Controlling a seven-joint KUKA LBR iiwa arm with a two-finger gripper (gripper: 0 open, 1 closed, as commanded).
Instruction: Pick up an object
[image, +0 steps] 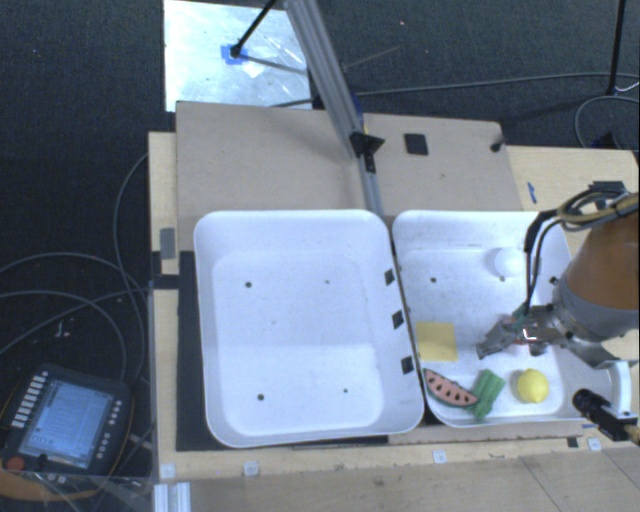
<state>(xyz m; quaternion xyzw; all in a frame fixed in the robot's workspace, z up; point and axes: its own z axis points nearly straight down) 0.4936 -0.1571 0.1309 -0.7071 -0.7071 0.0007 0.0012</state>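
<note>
Two white bins, all objects in the right one: yellow square, watermelon slice, green piece, lemon. Gripper hovers above them, seemingly slightly open, holding nothing, likely lining up.

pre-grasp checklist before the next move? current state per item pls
1. Gripper over the right bin: ok, it sits above the bin floor.
2. Targets present: ok, yellow square, watermelon slice, green piece, lemon, and a white object near the far wall.
3. Object between fingers: not ok, nothing seen there.
4. Finger opening: cannot tell.
5. Nearest target spacing: ok, yellow square lies apart from the others.
6. Green piece and watermelon slice separated: not ok, they appear to touch.
</note>
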